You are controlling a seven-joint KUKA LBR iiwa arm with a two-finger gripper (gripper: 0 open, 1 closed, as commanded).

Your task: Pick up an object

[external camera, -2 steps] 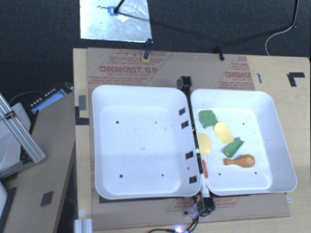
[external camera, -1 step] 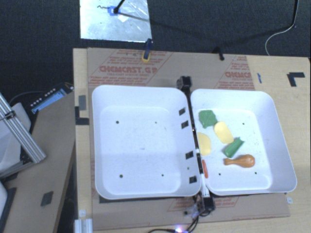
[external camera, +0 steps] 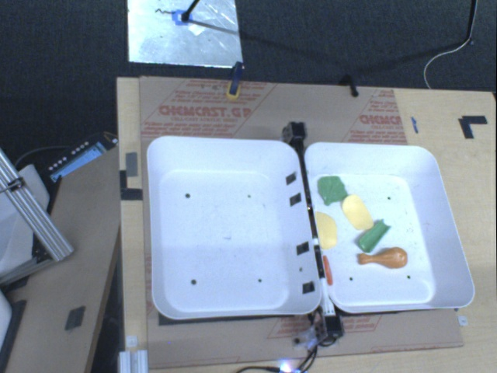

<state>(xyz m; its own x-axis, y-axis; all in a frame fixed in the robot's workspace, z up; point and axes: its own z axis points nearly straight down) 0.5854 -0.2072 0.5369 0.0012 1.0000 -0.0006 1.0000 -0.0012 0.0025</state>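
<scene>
Several small objects lie in the right bin. A green leaf-shaped piece rests near its back left. A pale yellow oval lies just right of it, and a second yellow piece sits against the left wall. A small green piece lies tilted below the oval. An orange-brown drumstick-shaped piece lies toward the front. A thin red-orange sliver rests by the divider.
The left bin adjoins the right bin along a black hinged divider. Both stand on a cardboard sheet. A shiny metal plate lies at the back left. A metal rail slants at the far left.
</scene>
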